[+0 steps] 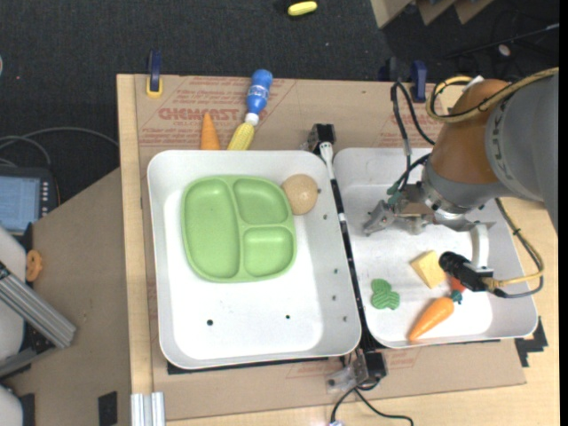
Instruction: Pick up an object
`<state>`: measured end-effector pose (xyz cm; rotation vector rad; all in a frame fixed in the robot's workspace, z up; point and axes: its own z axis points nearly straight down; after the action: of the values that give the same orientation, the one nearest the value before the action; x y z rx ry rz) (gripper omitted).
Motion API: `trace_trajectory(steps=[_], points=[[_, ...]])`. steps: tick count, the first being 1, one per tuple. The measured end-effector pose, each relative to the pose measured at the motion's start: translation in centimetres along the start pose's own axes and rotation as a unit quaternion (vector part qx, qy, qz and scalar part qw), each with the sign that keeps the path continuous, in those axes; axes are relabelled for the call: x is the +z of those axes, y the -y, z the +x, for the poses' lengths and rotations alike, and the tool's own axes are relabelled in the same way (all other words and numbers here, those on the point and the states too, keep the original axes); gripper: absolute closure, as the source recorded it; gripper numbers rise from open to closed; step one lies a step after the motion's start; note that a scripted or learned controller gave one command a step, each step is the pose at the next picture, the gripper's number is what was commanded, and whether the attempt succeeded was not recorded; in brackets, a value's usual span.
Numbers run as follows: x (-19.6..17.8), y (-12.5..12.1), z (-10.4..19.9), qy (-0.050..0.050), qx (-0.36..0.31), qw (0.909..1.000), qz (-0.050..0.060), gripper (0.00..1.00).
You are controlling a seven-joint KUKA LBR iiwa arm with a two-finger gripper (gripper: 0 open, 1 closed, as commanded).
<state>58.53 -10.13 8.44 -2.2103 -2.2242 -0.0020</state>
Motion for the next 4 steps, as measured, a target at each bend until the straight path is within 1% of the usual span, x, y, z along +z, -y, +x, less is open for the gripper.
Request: trace_trajectory(steps=[1, 2, 3, 4], points=[[0.0, 4.7, -6.0, 0.003, 0.006, 1.0000, 0.001, 0.00], [-0.2, 9.8, -12.2, -0.002, 0.003, 1.0000, -0.001, 0.00], [-1.1, 9.7, -12.1, 0.002, 0.003, 1.0000, -0.002, 1.00], [-4.0, 10.5, -1.4, 0.000, -0.002, 1.0000, -0.001, 1.00]])
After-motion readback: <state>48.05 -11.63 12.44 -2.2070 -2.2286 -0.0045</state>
